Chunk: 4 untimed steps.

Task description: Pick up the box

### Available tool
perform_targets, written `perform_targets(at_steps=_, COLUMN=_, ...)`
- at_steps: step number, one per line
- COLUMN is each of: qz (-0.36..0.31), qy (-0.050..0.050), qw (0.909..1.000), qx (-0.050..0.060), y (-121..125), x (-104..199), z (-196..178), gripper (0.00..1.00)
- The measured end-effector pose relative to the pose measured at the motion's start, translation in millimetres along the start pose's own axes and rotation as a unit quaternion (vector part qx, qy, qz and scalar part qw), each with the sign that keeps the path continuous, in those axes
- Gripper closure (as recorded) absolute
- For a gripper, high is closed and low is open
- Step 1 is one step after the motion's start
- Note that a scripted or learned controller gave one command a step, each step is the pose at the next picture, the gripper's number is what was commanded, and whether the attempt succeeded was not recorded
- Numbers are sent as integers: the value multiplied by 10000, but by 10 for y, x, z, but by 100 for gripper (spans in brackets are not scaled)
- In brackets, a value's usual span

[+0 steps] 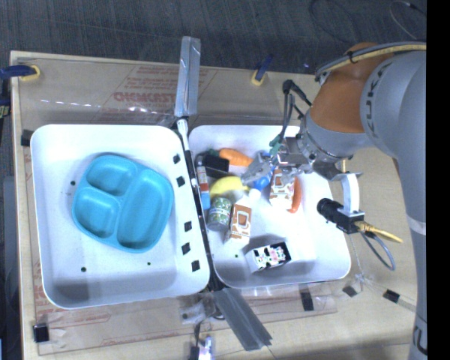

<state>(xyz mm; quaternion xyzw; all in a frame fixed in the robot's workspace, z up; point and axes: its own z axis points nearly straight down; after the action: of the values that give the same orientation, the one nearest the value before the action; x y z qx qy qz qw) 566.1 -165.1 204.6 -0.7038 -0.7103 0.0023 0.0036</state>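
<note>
Finds the gripper [280, 163] low over the back of the right bin [326, 255], wrist bent down into the clutter, most likely so as to come at a target from straight above. Cannot tell how far open, nor whether anything is held: too much overlap with the objects beneath. Places the white-and-orange box [280, 187], by judgement the task's thing, just beneath and touching the gripper's outline, lying flat on the bin floor beside a red-orange piece [295, 197]. Crowds that box with a blue object [261, 178] on its left, so little room for a clean descent on that side. Notes two other boxy candidates nearer the front: a brown-and-white carton [241, 222] leaning by a green can [220, 214], and a black-and-white box [268, 255] lying apart, easier to reach. Further left, shows a yellow fruit [226, 186], an orange carrot [236, 157] and a dark marker [202, 174] along the dividing wall. Leaves a blue tray [124, 201] alone in the left bin [52, 276], well apart from it all.
</note>
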Motion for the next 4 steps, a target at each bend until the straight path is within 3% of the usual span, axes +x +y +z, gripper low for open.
perform_targets(at_steps=1, qz=-535, qy=-4, qw=9986, qx=-4, y=-677, x=440, z=948, gripper=0)
perform_targets(at_steps=2, qz=-399, qy=4, qw=9992, qx=-5, y=-840, x=131, z=946, gripper=0)
perform_targets(at_steps=3, qz=591, qy=-66, qw=9982, qx=-49, y=-345, x=519, z=1125, gripper=0)
perform_targets(at_steps=4, qz=1343, qy=-81, qw=9908, qx=-116, y=-854, x=586, z=1112, gripper=0)
